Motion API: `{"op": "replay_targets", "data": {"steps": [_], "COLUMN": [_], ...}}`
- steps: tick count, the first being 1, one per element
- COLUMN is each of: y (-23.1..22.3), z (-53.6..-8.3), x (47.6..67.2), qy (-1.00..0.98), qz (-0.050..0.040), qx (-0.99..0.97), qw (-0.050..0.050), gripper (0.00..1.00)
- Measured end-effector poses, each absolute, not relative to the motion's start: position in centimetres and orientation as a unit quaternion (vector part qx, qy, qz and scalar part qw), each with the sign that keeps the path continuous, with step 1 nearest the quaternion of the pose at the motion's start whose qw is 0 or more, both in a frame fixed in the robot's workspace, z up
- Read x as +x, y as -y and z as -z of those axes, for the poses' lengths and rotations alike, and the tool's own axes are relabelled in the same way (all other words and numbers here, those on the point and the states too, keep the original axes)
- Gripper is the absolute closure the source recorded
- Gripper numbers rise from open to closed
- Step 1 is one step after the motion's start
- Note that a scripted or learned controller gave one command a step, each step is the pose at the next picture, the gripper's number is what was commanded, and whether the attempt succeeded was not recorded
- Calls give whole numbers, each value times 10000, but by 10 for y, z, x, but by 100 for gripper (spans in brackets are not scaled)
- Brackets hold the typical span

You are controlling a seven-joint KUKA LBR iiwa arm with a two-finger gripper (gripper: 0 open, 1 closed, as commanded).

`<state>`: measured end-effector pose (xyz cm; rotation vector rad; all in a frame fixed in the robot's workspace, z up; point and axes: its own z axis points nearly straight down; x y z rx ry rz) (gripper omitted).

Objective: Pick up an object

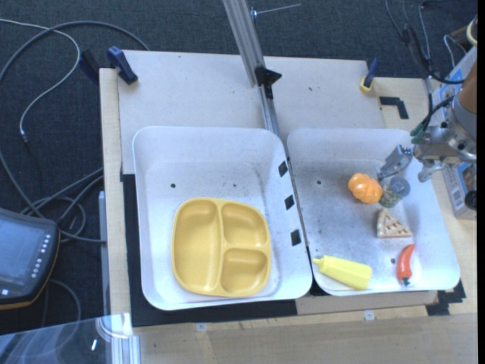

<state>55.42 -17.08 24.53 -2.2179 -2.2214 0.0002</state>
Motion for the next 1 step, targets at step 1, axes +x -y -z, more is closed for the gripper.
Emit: {"op": "replay_targets", "data": {"steps": [1], "y": [171], "z": [-245], "x": [554], "qy": [7075], "qz": [1], "qx": [-7067], "qw": [12], "gripper": [0]}}
